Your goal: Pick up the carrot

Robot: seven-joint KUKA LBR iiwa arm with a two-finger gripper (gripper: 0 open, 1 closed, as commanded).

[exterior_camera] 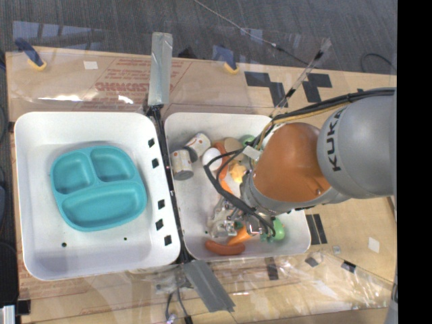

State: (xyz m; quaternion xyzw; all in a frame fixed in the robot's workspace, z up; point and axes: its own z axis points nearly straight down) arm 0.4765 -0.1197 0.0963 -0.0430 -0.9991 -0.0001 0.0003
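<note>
Carrot [225, 246] lying orange against the near wall of the right bin [192, 123], partly under the gripper [229, 225], which hangs low over it among tangled cables. Cannot tell whether open or shut. Likely to go wrong: a miss or a pinch on the neighbours, given the green toy [275, 231] just beside and more toy food crowded behind; a carrot pressed to the wall leaving little room for a clean grip. Readable: "KU" on the grey arm [358, 150]; red print on the cardboard [125, 79] of the bench, seemingly "CHEMCAST". Teal divided plate [98, 186] in the left bin [27, 201].
</note>
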